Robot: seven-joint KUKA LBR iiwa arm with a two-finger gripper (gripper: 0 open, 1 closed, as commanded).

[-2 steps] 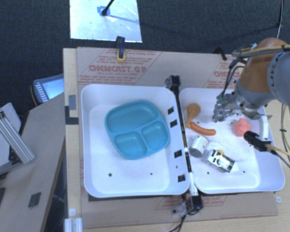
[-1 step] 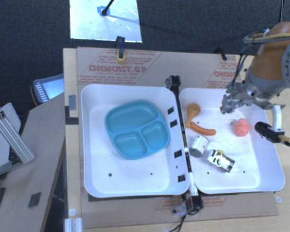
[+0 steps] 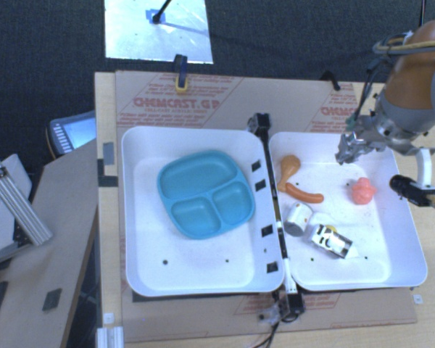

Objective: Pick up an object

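Note:
The right bin (image 3: 402, 267) holds a pink lumpy toy (image 3: 362, 191), an orange carrot-like stick (image 3: 304, 193), a tan drumstick-shaped piece (image 3: 288, 167), a small grey-white cup (image 3: 298, 217) on its side and a white-and-black can with a yellow mark (image 3: 330, 240). My gripper (image 3: 346, 153) hangs over the far part of the right bin, up and left of the pink toy, a little above the bin floor. Nothing shows between its fingertips.
The left bin (image 3: 141, 267) holds a blue divided plate (image 3: 205, 193). A black divider with clips (image 3: 270, 194) runs between the bins. A black bracket (image 3: 412, 187) sticks in over the right bin's right rim. Cardboard lies under both bins.

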